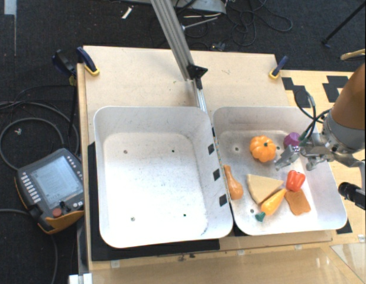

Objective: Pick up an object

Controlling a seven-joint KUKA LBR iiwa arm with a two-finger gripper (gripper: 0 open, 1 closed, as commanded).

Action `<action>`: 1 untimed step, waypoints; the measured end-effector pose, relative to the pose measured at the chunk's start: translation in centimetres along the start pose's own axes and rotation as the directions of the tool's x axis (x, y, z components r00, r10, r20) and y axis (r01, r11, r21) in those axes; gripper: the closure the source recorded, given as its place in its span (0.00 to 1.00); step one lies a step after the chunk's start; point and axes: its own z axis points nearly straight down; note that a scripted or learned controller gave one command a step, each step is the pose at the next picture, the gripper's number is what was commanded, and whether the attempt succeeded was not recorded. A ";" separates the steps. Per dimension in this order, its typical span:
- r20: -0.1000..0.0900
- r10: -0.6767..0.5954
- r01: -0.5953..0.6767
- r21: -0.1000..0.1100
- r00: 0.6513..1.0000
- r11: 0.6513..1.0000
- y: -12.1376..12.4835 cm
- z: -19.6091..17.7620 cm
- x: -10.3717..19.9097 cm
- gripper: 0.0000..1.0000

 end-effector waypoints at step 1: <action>0.001 -0.001 0.001 -0.003 1.000 1.000 0.6 4.6 -0.4 0.00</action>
